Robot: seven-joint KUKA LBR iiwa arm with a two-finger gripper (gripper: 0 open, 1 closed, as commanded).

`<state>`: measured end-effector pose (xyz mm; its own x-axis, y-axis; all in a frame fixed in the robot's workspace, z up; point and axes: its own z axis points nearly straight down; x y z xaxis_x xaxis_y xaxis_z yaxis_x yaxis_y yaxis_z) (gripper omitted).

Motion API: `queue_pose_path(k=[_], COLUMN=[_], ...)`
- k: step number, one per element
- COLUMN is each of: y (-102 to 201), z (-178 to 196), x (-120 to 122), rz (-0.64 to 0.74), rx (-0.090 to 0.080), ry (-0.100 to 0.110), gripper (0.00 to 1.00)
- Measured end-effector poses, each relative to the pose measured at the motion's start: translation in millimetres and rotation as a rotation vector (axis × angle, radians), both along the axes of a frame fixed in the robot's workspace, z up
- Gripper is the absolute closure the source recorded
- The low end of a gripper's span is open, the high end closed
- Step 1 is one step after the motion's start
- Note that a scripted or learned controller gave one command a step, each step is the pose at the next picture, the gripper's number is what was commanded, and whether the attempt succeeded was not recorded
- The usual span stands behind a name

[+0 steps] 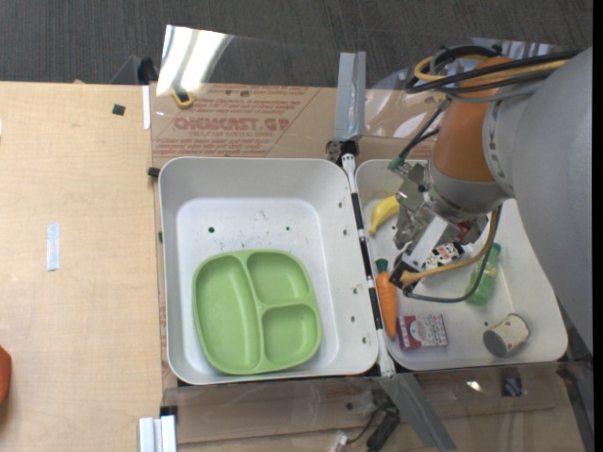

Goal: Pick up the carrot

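Your carrot (387,304) lies just below-left of the jaws (403,273), against the right bin's (546,295) left wall, long axis along it. Can't tell the jaws' state.

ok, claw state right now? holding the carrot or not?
Claw: cannot be told whether open or closed. It sits low in the right bin, right beside the carrot's top end; no carrot visible between its tips.
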<state>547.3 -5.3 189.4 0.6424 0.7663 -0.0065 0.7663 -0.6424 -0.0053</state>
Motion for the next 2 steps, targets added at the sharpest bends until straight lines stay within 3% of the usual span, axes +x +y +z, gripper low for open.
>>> queue_pose_path(k=[1, 2], y=[-89, -157], z=[-21, -80], x=[94, 85], rz=[-0.043, 0.300], rx=[-0.001, 0.003], ry=[-0.003, -0.001], gripper=[1.00, 1.00])
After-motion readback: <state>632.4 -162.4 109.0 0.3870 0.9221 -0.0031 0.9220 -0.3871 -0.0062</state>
